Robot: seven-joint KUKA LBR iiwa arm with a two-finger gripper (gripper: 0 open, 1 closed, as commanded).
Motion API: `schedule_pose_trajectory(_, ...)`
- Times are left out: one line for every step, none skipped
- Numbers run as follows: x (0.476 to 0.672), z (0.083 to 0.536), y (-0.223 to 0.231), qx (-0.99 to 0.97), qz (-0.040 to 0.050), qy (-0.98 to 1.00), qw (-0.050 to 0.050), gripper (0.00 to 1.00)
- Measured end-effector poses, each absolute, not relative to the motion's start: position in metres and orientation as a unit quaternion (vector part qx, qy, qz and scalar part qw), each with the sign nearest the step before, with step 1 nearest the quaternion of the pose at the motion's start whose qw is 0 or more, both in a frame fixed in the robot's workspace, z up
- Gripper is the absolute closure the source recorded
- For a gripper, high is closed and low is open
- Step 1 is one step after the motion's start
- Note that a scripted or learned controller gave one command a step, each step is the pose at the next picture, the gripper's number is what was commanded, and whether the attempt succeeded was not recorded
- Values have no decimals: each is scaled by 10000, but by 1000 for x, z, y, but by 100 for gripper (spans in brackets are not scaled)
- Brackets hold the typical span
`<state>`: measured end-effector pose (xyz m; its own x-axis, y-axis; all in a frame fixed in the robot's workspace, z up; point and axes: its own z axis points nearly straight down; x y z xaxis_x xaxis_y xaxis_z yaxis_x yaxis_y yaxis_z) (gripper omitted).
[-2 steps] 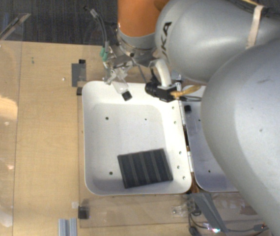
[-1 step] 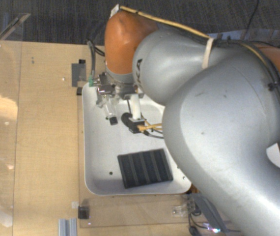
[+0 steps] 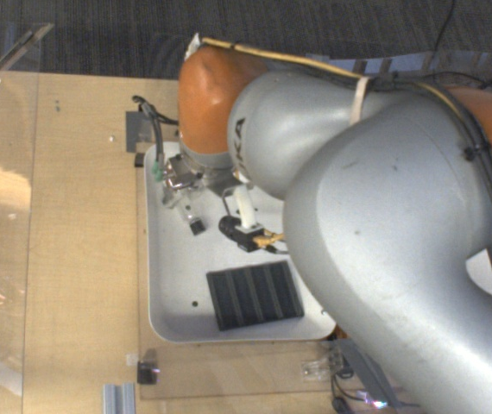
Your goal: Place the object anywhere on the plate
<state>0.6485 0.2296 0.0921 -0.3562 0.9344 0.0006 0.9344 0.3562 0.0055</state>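
Note:
My gripper [image 3: 182, 202] hangs low over the far left corner of the white bin [image 3: 161, 304], close to its left wall. A small green bit [image 3: 155, 172] shows beside the gripper at the bin's rim; what it is cannot be made out. A black ribbed rectangular slab [image 3: 255, 295] lies flat on the bin floor nearer the front, apart from the gripper. The grey arm with its orange band [image 3: 207, 93] covers the right and middle of the view and hides whatever lies beneath it.
A dark bracket [image 3: 135, 133] sits on the bench at the bin's far left corner. A small clip [image 3: 148, 372] lies on the bench in front of the bin. Bare wooden bench [image 3: 65, 231] stretches to the left.

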Motion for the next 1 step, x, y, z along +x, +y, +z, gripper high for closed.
schedule_pose_trajectory(650, 105, 231, 5670, 53, 8237, 25, 100)
